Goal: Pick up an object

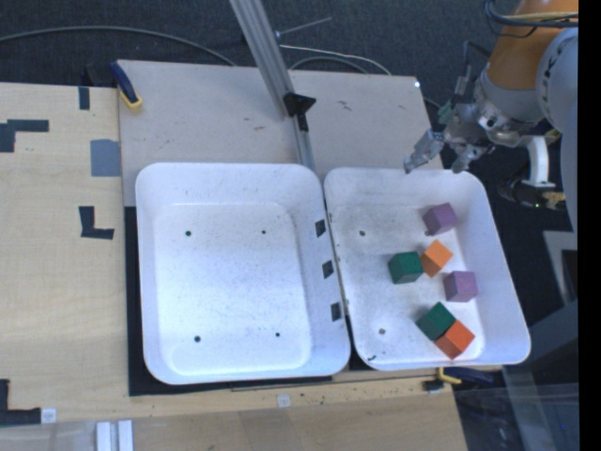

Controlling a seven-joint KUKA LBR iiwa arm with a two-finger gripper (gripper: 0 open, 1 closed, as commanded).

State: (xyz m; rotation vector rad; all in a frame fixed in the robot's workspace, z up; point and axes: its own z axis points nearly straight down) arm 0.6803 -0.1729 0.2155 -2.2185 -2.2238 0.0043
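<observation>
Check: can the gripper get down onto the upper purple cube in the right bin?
Probably yes. The gripper hovers at the bin's far rim, the upper purple cube stands apart from the orange cube, top uncovered.

A robotics lab is indicated. A plywood tabletop (56, 280) marked with dark tape patches is seen, bearing two shallow white bins (230, 271) side by side. An aluminium mast (268, 54) is mounted behind them, cables (141, 36) are trailed over dark carpet, and an industrial arm (535, 54) is stationed at the right.
</observation>
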